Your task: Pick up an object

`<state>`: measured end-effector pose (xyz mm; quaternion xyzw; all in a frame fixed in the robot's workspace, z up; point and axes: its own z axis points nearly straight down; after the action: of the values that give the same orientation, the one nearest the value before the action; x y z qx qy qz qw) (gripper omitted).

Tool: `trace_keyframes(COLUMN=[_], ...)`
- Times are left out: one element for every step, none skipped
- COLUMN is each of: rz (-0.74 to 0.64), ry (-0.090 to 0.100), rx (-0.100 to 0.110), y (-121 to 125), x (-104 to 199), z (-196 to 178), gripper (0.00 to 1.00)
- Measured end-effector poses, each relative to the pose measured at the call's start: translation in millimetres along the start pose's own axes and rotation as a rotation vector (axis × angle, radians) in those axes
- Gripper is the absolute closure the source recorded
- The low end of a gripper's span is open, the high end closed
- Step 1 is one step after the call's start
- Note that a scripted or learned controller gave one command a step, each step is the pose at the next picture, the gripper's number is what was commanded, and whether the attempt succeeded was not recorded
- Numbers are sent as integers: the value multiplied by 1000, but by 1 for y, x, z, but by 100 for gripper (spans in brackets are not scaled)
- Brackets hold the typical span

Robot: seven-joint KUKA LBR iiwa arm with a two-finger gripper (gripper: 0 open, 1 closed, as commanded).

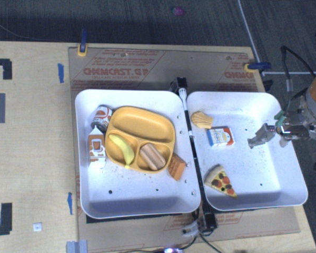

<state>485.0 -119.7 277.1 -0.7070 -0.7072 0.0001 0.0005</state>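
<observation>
Two shallow white bins are seen side by side on the counter point(37, 141). The claw point(262, 135) is held over the right bin point(284, 183), near that bin's right edge, with the arm reaching in from the counter's right side. Whether the claw is spread or pressed together cannot be told, and nothing is seen between its tips.

In the right bin, a pizza slice point(221, 181) is placed toward the near edge, a small white and blue carton point(220, 136) lies around the middle, and a pale yellow ridged piece point(201, 119) is found near the far left corner. All three are well apart from the claw.

In the left bin point(137, 202), a yellow divided plate point(142, 123) is set, with a banana point(122, 149) and a sausage-like piece point(152, 157) in its near compartments. A can point(100, 118) and a small box point(96, 147) are lodged along the plate's left side, and a brown cracker-like piece point(176, 167) is tucked against its near right corner.
</observation>
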Motion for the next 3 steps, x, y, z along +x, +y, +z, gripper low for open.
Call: trace_keyframes(rz=[2,3,3], ry=[0,-1,-1], rx=[2,-5,-6], y=[-6,-4,-4], x=[6,26,26], z=[151,187,187], gripper=[0,0,0])
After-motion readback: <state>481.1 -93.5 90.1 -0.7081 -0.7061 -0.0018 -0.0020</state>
